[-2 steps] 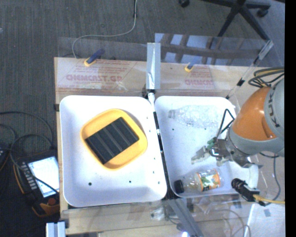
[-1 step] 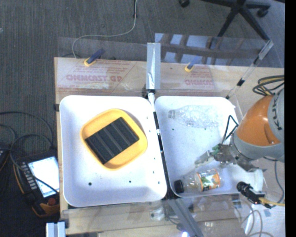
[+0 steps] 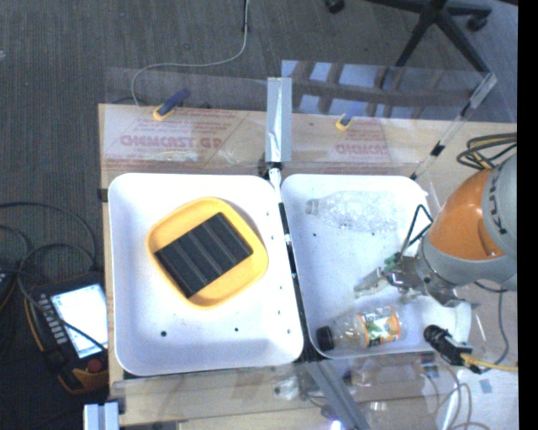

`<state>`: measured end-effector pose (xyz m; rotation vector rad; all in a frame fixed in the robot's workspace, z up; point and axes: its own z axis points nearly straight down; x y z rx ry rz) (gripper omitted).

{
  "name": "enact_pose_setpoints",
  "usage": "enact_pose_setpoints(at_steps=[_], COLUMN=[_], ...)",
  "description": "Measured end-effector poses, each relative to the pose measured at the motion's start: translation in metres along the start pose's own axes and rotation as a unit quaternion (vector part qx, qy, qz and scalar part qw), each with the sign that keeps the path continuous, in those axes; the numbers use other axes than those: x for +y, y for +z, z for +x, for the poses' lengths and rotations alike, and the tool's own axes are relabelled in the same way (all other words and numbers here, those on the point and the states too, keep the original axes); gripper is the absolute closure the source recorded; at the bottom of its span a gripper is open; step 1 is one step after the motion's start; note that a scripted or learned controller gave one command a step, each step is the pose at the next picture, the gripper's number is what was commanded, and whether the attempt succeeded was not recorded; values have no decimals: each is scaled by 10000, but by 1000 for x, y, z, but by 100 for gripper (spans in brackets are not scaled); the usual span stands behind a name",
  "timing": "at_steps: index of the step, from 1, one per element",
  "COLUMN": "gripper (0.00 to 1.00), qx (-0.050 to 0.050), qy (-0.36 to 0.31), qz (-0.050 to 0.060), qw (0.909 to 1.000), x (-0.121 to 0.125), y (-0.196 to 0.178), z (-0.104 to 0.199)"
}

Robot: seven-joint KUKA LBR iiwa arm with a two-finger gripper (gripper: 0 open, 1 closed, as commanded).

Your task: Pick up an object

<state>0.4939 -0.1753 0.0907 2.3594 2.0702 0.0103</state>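
Over the right bin [image 3: 336,252], gripper [image 3: 380,281] is hovering, jaws parted, gripping nothing; bottle [image 3: 363,328] is lying just below by the front wall. Crumpled clear plastic [image 3: 357,210] is resting behind. Left bin [image 3: 134,336] is holding yellow dish [image 3: 208,250].

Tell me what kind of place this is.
Probably a robotics lab or test cell: a robot arm reaches over two white bins on a bench, with loose cables on grey carpet and an office-chair base nearby.
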Motion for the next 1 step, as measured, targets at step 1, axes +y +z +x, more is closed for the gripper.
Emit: enact_pose_setpoints(at_steps=[1], gripper=[0], qx=[-43], qy=[-857], qz=[-58], qw=[9963], x=[-3], y=[-1], z=[-4])
